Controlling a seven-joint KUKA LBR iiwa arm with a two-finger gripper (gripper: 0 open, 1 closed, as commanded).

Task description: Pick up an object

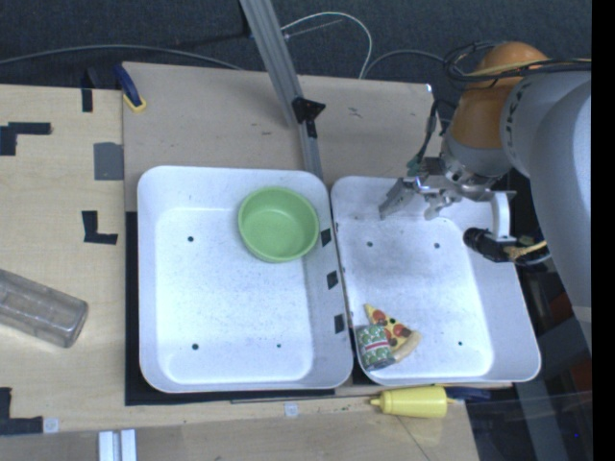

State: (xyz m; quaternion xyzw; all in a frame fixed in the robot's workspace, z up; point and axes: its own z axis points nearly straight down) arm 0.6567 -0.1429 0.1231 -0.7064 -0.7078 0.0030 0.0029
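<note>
We see the end effector (415, 201) spread open over the right bin (500, 305); a pizza-slice toy (386, 335) points lower right, partly blurred.

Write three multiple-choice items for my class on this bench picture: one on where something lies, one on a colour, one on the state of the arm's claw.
1. Where does the green bowl sit?
A. Far part of the left bin
B. Near corner of the right bin
C. On the bench in front of the bins

2. What colour is the squeeze bottle lying in front of the bins?
A. Red
B. Yellow
C. Blue

3. How is the claw right now?
A. Gripping the pizza slice toy
B. Gripping the bowl
C. Holding nothing, over the far edge of the right bin

Key: 1 A, the bowl rests near the left bin's far right corner. 2 B, the bottle is plainly yellow. 3 C, the pizza slice toy lies apart in the right bin's near left corner, and nothing is between the claw's fingers.
</note>
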